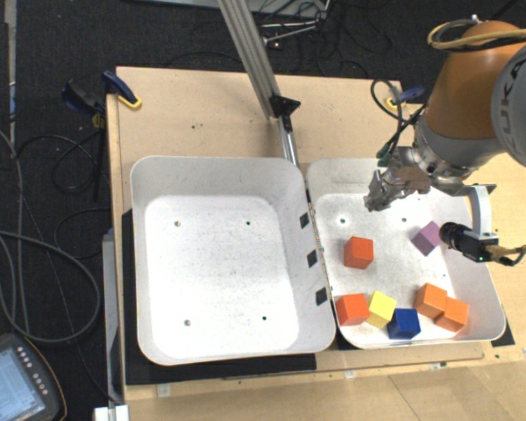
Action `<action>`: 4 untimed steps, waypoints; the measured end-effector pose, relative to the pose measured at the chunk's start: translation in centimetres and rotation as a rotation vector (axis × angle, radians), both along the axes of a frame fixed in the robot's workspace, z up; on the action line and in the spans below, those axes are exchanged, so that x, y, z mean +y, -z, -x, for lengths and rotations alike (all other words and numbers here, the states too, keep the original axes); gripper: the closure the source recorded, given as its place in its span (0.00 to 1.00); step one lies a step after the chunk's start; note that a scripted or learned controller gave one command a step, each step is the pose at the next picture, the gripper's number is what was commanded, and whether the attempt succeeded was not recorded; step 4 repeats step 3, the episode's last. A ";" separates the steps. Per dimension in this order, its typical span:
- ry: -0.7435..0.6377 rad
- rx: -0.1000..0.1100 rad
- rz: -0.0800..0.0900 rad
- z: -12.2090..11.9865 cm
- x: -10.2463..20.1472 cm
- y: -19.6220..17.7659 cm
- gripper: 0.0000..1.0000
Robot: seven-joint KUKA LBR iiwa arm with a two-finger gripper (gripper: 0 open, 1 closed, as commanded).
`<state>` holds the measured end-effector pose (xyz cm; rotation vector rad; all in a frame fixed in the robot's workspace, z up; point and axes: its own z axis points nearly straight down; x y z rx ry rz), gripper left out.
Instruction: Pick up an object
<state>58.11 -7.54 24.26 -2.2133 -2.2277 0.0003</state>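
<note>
Bins (149, 235) smooth white plastic, speckled; bench (202, 112) matt wood board; blocks (358, 253) matt.

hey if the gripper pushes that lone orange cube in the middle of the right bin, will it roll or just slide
The orange cube would probably slide, not roll: it rests on a flat face. It looks rigid, so it should hold its shape when squeezed. The right bin floor looks smooth, and the cube stands apart from the other blocks, so a nudge may skid it.
</note>
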 end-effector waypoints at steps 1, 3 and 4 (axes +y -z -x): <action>-0.002 -0.002 -0.001 0.0 5.0 -0.5 1.00; -0.003 -0.001 -0.001 2.7 15.7 -0.1 1.00; -0.003 -0.001 -0.001 2.7 15.7 -0.1 1.00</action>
